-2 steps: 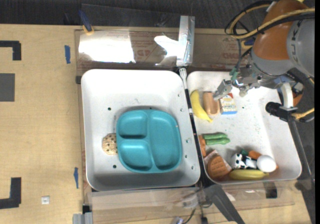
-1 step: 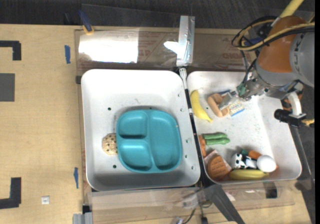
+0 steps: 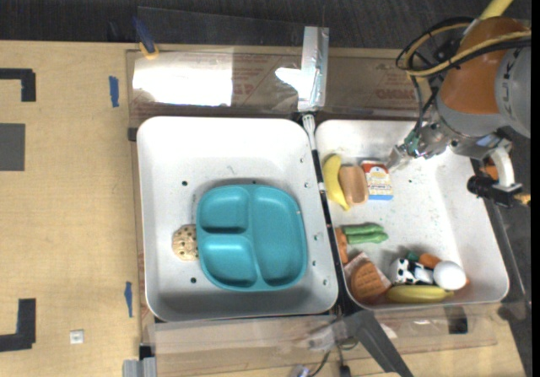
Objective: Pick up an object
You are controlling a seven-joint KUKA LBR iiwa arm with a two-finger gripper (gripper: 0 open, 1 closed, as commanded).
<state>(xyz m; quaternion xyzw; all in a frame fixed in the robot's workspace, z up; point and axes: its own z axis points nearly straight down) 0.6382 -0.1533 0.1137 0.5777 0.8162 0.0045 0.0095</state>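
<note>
Pincer (image 3: 411, 146) state cannot be told; lower it squarely over the carton (image 3: 378, 180) at 7 o'clock.

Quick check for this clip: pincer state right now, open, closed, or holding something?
Pincer: cannot be told whether open or closed; it sits low over the right bin, near the small carton, with nothing visibly in it.
</note>
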